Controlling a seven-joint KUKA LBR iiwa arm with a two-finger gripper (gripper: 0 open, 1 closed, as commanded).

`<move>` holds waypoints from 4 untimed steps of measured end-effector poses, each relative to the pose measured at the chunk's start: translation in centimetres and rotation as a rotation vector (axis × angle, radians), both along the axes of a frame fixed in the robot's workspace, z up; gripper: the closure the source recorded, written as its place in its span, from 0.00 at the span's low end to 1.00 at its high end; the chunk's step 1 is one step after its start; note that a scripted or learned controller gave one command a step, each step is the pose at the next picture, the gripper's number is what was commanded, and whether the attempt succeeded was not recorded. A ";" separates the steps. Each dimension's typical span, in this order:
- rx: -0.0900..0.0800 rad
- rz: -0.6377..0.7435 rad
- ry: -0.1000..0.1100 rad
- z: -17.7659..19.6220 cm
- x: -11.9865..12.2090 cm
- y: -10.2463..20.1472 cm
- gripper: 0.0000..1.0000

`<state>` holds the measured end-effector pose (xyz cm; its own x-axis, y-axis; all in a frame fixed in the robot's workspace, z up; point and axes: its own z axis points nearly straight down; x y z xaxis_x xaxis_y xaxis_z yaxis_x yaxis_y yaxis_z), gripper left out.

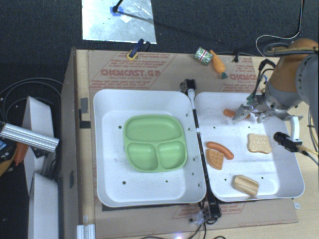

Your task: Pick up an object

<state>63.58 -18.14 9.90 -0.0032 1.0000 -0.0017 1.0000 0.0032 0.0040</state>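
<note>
A: status? where's ur gripper

B: My gripper (pixel 245 111) is down over the right bin (pixel 281 176), back half, arm coming in from view right. Spread or pressed together: can't tell from this angle.

A: nearest obj?

B: Small orange piece (pixel 229 113), lying on the bin floor just beside my gripper on its view-left side. Touching or a hair apart, can't tell. It sits between me and the black divider (pixel 197 128) where the two bins meet.

A: what else in that bin

B: 4 more, all nearer the cam than me. Toast slice (pixel 259 143) lies flat, near me, a bit to view right. Sausage (pixel 220 149) lies at a slant by the divider, w/ a waffle piece (pixel 215 160) just beside it, looks touching. Bread roll (pixel 245 184) is nr the front wall, well apart from me.

A: anything in the way?

B: Closest to the orange piece: me, the divider on view left, the bin's back wall behind. Sausage + toast slice are well apart from it.

A: left bin?

B: Green 3-compartment plate (pixel 155 142) sits flat in the middle of the left bin (pixel 107 133).

A: outside the bins?

B: On the cardboard sheet (pixel 129 72) behind them: toy carrot (pixel 218 63) and a small can (pixel 203 55) just beside each other, nr the right bin's back-left corner. Blue/yellow clip (pixel 137 49) is further to view left. Silver sheet (pixel 118 14) lies on the dark floor past that.
</note>
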 end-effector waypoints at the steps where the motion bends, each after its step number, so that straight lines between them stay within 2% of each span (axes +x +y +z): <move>1: -0.002 -0.002 -0.003 12.7 -4.0 -2.0 0.00; 2: 0.001 -0.002 0.003 7.7 -5.2 -2.5 0.00; 3: 0.002 -0.002 0.005 1.1 -6.5 -2.5 0.00; 4: 0.001 -0.002 0.002 -0.8 -7.7 -2.5 0.00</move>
<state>55.93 -20.63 9.14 -0.0013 1.0000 -0.0005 1.0000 0.0013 0.0025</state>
